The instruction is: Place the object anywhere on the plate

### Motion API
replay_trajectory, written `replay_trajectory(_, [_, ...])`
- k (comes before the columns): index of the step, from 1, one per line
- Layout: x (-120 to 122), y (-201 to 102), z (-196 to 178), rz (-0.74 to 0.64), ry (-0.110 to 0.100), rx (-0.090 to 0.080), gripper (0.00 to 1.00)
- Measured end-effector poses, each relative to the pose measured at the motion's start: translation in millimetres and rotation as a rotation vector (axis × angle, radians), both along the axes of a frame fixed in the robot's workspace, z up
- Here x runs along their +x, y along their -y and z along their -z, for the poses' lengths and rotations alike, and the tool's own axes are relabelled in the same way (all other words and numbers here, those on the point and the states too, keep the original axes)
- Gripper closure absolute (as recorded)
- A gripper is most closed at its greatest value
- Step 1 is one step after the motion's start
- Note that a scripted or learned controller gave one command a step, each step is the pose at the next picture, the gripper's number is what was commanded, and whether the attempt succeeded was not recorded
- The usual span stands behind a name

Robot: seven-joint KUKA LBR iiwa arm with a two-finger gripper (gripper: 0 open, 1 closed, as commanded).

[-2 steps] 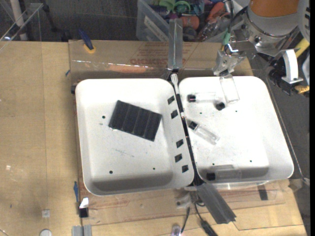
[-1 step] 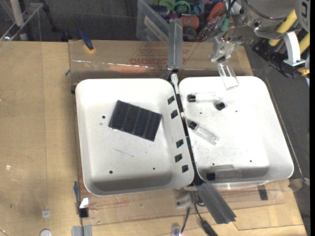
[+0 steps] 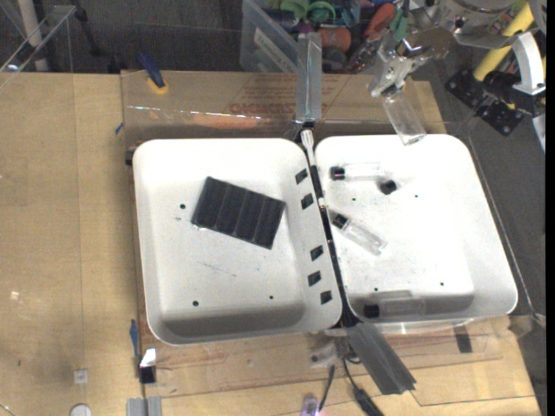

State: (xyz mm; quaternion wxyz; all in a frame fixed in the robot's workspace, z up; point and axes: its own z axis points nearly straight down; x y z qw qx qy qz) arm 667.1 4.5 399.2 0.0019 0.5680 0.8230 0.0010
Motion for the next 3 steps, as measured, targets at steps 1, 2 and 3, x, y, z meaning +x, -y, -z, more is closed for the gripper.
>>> replay_trajectory(1, [-0.2, -10.9, -24.2, 0.446, -0.001, 0.001, 1.00])
replay_trajectory(2, [-102.7, -25.1, -35.6, 0.314, -0.007, 0.001, 1.00])
replay_trajectory(3, [-74.5, -28.1, -35.8, -0.008, -0.001, 0.000, 1.00])
